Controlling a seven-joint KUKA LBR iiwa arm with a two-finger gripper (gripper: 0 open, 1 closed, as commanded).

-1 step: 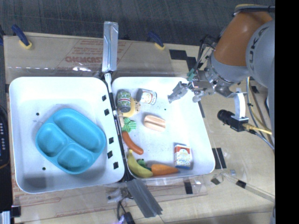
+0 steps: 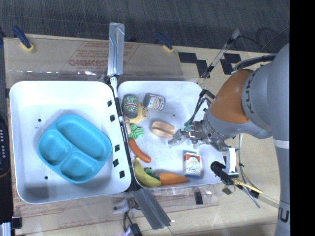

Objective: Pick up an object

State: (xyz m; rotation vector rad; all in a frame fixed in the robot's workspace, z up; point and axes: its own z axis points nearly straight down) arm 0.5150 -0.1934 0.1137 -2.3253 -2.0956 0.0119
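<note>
My gripper (image 2: 181, 135) hangs over the middle of the right bin (image 2: 184, 90), just right of a tan bun (image 2: 162, 128). A red and white carton (image 2: 192, 163) lies below it. Around them are a green can (image 2: 131, 105), a small jar (image 2: 155, 102), a green toy piece (image 2: 136, 131), a red sausage (image 2: 140, 151), a yellow banana (image 2: 144, 175) and an orange carrot (image 2: 172, 178). Nothing shows in the gripper's grasp.
The left bin (image 2: 24, 102) holds a blue divided plate (image 2: 74, 147). A ridge with black clips (image 2: 117, 132) separates the bins. The arm's orange band (image 2: 231, 102) and grey body lie over the right bin's right edge, with cables (image 2: 243, 183) at the lower right.
</note>
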